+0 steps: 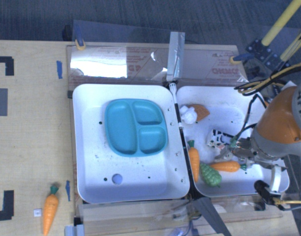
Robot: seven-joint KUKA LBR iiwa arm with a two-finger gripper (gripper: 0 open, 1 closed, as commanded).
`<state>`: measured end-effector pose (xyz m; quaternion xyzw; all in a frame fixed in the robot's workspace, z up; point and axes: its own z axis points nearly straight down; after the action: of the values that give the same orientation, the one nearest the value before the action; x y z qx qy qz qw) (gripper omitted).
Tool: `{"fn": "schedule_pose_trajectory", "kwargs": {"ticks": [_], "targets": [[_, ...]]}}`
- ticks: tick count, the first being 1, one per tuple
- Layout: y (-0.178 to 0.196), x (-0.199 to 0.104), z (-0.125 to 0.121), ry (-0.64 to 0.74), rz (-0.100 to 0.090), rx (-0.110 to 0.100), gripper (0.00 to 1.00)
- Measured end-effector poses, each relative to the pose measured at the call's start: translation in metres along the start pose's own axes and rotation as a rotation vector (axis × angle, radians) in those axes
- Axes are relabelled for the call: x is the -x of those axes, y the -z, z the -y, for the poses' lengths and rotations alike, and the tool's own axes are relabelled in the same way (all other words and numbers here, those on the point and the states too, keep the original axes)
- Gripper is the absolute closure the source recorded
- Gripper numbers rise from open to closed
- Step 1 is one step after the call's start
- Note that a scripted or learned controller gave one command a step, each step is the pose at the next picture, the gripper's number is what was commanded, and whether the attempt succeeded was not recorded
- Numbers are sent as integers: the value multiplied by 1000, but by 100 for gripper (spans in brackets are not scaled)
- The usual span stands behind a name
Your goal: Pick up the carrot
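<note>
Pale plywood bench (27, 146), two shallow white bins (91, 181), orange carrot (225, 167) beside gripper (232, 151), grip state unclear.

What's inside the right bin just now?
The right bin holds two carrots, a green vegetable, a black-and-white toy and an ice-cream cone. The arm covers its right side.

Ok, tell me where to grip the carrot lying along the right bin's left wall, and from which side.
Grip that carrot across its thicker upper body, just below the green top, coming straight down from above. It lies lengthwise along the bin's left wall, so the claw should probably close along the wall's length rather than across, since the wall crowds one side. The green toy touches its tapered lower end.
</note>
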<state>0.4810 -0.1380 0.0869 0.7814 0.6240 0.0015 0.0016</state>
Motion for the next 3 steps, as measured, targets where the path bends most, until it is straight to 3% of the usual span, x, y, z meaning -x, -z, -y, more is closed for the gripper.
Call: {"fn": "schedule_pose_trajectory", "kwargs": {"ticks": [1,2,3], "targets": [[12,0,-2,-1,0,6,100],[116,-41,8,322,-1,0,100],[115,-41,8,321,0,-2,0]]}}
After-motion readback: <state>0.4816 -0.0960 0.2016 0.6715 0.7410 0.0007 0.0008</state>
